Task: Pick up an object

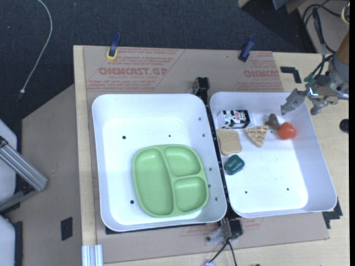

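Note:
The right bin point(310, 198) holds several small objects near its far left part: a black-and-white cow-patterned box point(235, 118), a tan slice of bread point(229, 142), a ridged tan wedge point(257, 134), a small brown piece point(273, 121), a red-orange ball point(286, 131) and a dark green piece point(233, 164). My gripper point(303, 103) hangs at the bin's far right corner, up and to the right of the red ball. Its two fingers stand spread apart with nothing between them.
The left bin point(111, 121) holds a green three-part plate point(169, 179). The near half of the right bin is bare white floor. Blue clamps point(247, 49) sit on the cardboard's far edge, and a black latch point(202, 85) sits between the bins.

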Available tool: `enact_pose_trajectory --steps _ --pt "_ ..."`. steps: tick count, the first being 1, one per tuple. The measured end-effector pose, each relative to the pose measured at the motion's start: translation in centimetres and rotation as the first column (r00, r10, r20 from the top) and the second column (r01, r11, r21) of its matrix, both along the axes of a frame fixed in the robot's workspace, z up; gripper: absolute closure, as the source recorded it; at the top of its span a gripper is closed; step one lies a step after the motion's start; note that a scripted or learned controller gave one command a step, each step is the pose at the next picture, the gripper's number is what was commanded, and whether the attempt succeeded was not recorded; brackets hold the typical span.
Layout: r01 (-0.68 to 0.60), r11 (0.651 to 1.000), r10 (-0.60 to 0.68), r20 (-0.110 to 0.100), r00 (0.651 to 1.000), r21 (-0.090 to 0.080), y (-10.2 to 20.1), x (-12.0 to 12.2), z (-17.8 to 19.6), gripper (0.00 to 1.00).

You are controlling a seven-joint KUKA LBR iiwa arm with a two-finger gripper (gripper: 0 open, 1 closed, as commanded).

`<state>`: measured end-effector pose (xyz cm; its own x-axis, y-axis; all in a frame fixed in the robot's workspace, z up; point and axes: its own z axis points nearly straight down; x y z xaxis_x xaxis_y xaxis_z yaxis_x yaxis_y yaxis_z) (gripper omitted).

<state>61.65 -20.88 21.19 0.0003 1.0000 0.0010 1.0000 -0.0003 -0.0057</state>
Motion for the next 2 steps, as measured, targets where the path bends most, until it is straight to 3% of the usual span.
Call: enact_pose_trajectory --steps 2 --pt "0.002 1.0 -0.002 0.008 1.0 -0.001 -0.3 0.1 -12.1 0.0"
